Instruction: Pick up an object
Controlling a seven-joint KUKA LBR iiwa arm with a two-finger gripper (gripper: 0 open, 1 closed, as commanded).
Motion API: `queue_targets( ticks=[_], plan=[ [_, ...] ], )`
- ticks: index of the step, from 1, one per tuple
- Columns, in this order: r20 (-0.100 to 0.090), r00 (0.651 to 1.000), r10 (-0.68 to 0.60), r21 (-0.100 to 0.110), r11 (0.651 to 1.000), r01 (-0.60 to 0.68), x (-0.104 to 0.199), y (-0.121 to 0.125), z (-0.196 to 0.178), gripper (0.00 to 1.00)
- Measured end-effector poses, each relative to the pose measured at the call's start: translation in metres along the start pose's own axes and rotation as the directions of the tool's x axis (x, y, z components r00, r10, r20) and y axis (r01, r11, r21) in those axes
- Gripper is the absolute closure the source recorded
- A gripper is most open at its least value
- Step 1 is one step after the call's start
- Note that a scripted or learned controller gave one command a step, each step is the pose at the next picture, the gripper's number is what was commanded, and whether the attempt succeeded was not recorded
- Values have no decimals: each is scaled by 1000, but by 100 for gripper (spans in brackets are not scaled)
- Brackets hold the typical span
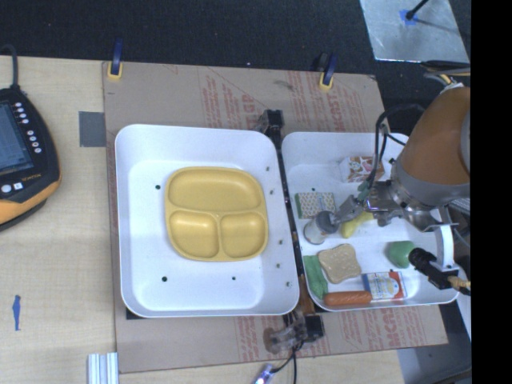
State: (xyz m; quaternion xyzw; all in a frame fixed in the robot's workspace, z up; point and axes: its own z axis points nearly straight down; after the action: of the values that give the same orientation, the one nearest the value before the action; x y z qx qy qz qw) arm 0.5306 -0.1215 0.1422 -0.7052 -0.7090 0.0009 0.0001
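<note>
Gripper [330, 221] low in right bin [320, 146], beside a yellow piece [353, 226]; jaws' state: cannot tell. Toast slice [340, 263], sausage [347, 299] and carton [384, 285] crowd the near edge. Left bin [140, 214] holds a yellow divided plate [216, 213], margins open.

We see a glossy yellow plastic tray [216, 213], smooth white plastic bins [136, 214], matt brown cardboard [240, 94] underneath, and a pale wood bench [56, 278].
</note>
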Motion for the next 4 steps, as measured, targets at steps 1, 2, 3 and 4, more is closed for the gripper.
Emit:
queue_targets(
  ticks=[1, 2, 3, 4],
  plan=[
    [0, 1000, 1, 1, 1000, -1, 4, 14, 23, 0],
    [-1, 1000, -1, 3, 1000, 1, -8, -18, 51, 0],
    [0, 1000, -5, 5, 1000, 5, -9, -18, 41, 100],
    [0, 1000, -4, 4, 1000, 4, -9, -18, 41, 0]
  ],
)
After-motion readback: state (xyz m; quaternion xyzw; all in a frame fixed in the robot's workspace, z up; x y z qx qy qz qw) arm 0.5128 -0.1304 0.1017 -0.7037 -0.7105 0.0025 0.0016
